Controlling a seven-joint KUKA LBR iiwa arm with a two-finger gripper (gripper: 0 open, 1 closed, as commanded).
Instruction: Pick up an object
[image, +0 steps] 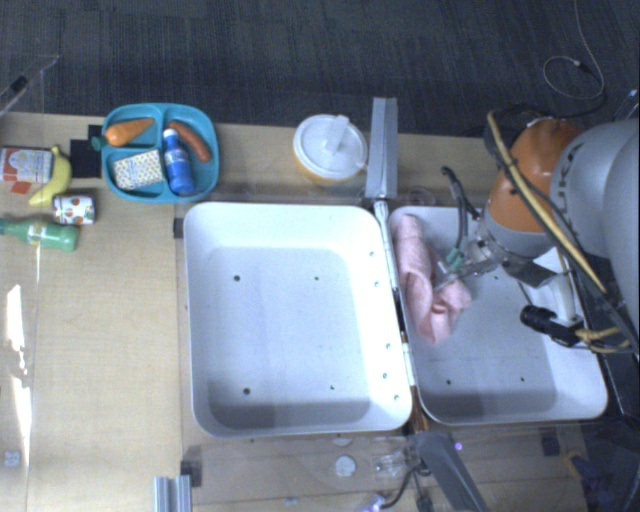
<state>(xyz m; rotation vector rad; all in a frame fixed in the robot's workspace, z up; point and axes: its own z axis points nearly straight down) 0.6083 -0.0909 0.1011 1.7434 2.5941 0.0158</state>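
We are low in the right bin (500, 395), with the arm (560, 190) reaching in from the right and the hand (462, 268) down at the pink cloth (420, 285), the one thing in this bin worth picking. The cloth lies in a soft heap along the bin's left wall, and its right-hand fold sits just at our hand. Whether the hand is open, closed or already pinching fabric, we cannot tell (the wrist and cables crowd that spot, and the view is too coarse). So we judge the step in hand to be the grasp itself, not yet a lift. The left bin (290, 320) plays no part here, nor do the blue tray (205, 150) and the white lidded cup (330, 148) out on the desk (90, 350). The next move calls for a firm close on a bunched fold, then a straight rise; limp cloth may slip or drag along the wall.
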